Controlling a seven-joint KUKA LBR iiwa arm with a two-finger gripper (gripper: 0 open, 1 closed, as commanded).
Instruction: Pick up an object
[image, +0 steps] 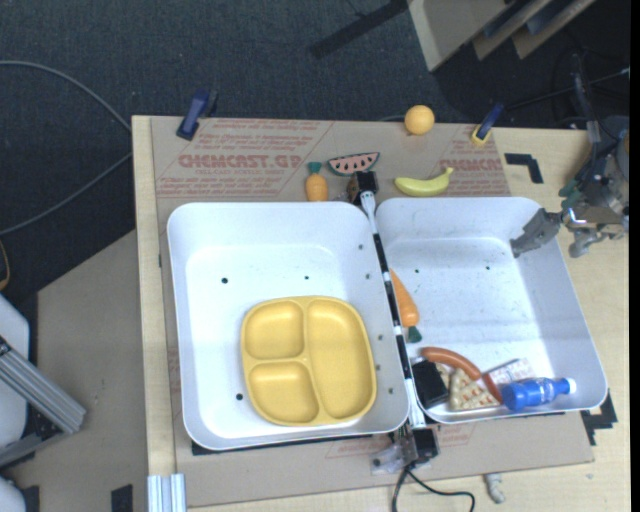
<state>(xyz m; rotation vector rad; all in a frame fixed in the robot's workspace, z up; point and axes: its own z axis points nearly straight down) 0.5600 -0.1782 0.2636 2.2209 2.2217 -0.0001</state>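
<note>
At right edge, claw (590, 215) (partly cut off)

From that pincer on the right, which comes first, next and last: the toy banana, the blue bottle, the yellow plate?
Measured from the pincer in the camera view:
1. Toy banana, on the board behind the right bin.
2. Blue bottle, right bin's front corner.
3. Yellow plate, in the left bin.

The place looked like a robotics lab. A cardboard-covered bench (250, 160) stood on dark carpet (100, 50), with two white bins (200, 240) fixed by blue clamps (195, 112). Loose cables (60, 90) ran over the floor, and aluminium framing (35, 390) stood at the left.
</note>
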